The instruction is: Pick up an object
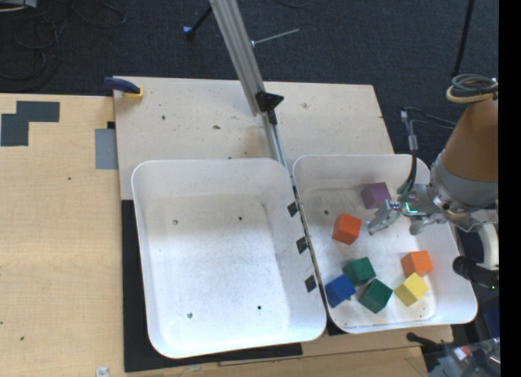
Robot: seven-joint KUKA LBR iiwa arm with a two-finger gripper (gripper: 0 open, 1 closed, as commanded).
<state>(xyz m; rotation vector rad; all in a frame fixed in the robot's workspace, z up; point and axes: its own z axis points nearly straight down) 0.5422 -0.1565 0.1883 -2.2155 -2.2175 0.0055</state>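
camera view: the right bin (456, 318) sits at the lower right of the frame and holds seven small blocks. a purple block (375, 195) lies toward its upper middle, an orange-red block (347, 228) just left of centre, a second orange block (417, 263) to the right, and along the lower part a blue block (339, 289), two green blocks (359, 270) (376, 295) and a yellow block (412, 289), the last four clustered close together, some touching. the left bin (163, 204) fills the middle of the frame, with only dark specks on its floor.

the gripper (391, 214) hangs over the right bin, between the purple block and the orange-red block, coming in from the arm (472, 155) at the right edge. one metal finger slants down to the left; nothing sits between the fingers, and whether the claw is wide or narrow i cannot tell from this angle.

the blocks look like small rigid cubes, probably light wood or foam, with flat painted faces. they should take a firm pinch without deforming, though smooth faces could slip if gripped on an edge. the purple or orange-red block seems the best choice: each stands apart from its neighbours, leaving room for fingers on two opposite flat sides. the clustered lower blocks would likely jam a finger.
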